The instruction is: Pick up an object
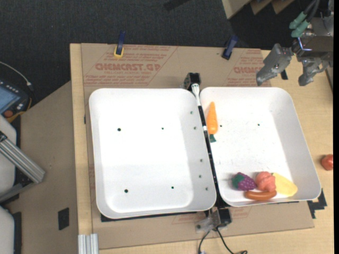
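My gripper (287, 71) hangs above the far right corner of the right bin (254, 142), its two grey fingers spread apart with nothing between them. An orange carrot (212, 117) lies at the right bin's left wall, near the far end. At the bin's near edge sits a cluster: purple grapes (244, 181), a red-orange fruit (266, 180), a yellow piece (286, 186) and a red sausage-shaped piece (260, 195). All of these lie well away from the gripper.
The left bin (145, 152) stands beside the right one on a cardboard sheet (159, 62), held by blue clamps (121, 44) at the back. A small orange object (327, 162) rests on the bench right of the bins.
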Motion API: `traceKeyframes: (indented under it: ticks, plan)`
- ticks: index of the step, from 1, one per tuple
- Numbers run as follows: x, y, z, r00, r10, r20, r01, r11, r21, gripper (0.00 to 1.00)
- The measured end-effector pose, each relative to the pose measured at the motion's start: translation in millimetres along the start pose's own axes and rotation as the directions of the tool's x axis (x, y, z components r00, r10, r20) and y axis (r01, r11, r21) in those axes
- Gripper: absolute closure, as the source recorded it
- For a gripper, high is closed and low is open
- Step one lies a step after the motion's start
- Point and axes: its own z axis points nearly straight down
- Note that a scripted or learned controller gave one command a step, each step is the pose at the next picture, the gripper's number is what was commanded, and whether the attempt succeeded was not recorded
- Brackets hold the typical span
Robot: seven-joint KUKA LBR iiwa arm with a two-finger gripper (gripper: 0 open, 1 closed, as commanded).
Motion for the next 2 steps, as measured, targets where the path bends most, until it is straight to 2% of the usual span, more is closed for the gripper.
traceKeyframes:
  ticks: [1,2]
  plan:
    - [9.3,-5.7,166.5,1.0,0.009,0.004,-0.009,0.999,0.037,0.0]
    - [79.0,0.2,10.7,1.0,0.0,-0.003,0.0,1.0,0.0,0.0]
